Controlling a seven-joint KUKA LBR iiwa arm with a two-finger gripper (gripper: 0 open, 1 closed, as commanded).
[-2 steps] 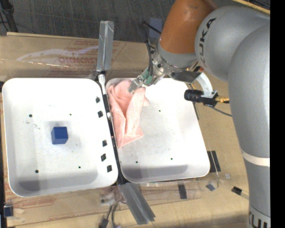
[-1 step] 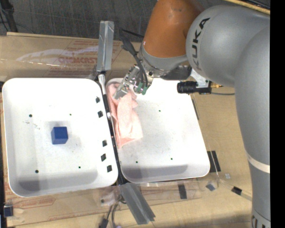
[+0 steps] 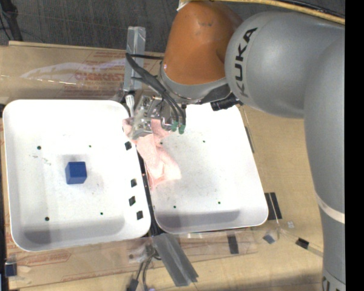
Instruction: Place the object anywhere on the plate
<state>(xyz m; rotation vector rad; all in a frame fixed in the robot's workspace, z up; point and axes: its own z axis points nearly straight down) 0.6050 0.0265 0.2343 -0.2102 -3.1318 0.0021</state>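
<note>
A small blue cube point(image 3: 76, 172) sits on the floor of the left bin point(image 3: 24, 126), a little left of that bin's middle. A pale pink, crumpled-looking piece point(image 3: 159, 162) lies at the left side of the right bin point(image 3: 230, 187), beside the wall between the two bins. Its upper end runs up under my gripper point(image 3: 150, 119), which hangs over the right bin's far left corner. Whether the gripper touches or holds the pink piece is hidden by the wrist. The cube is far to the gripper's left and apart from it.
The orange-banded wrist point(image 3: 197, 38) and the thick grey arm point(image 3: 291, 59) cover the far right of the bench. Black cables point(image 3: 142, 71) loop by the gripper. Brown cardboard point(image 3: 60, 68) lies behind the bins, and grey tape strips point(image 3: 176, 262) lie in front.
</note>
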